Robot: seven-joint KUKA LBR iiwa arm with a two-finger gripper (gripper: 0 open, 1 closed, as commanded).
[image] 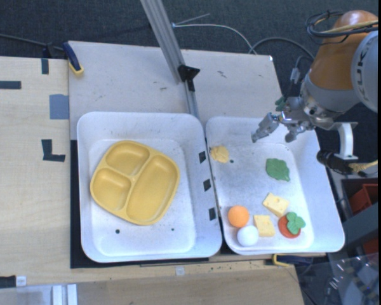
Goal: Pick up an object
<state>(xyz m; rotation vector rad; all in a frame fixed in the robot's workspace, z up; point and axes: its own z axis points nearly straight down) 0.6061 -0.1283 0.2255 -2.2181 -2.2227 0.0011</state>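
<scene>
The right bin (317, 234) holds several toy foods. A green leafy piece (277, 169) lies mid-right, a small yellow piece (220, 154) near the left wall. At the front sit an orange ball (239, 216), a white ball (247, 236), two yellow cheese blocks (275, 204) (264, 225) and a red piece with a green top (291, 225). My gripper (278, 129) hovers over the back of this bin, its fingers spread open with nothing between them, above and behind the green leafy piece.
The left bin (89, 234) holds a yellow divided tray (135, 181). A metal pole (165, 37) slants across the back bench. The arm's orange and grey body (340, 62) stands at the right. Cables trail behind the bins.
</scene>
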